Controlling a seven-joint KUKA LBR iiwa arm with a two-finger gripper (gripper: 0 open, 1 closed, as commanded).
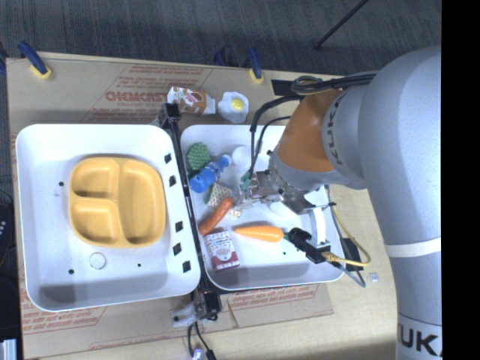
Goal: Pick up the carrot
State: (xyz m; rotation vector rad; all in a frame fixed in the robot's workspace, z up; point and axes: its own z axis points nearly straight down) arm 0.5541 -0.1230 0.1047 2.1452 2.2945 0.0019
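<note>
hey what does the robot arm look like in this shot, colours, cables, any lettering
The arm is thick, rounded and light grey, with an orange band above the wrist. Black cables loop over that band. Part of the black lettering KUKA shows low on the grey body. The gripper looks like bare metal, with a yellow-tipped cable nearby.

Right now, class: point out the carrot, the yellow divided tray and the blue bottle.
carrot (259, 233), camera view, middle of its orange body.
yellow divided tray (154, 201), camera view, right rim.
blue bottle (204, 177), camera view, its body.
</note>
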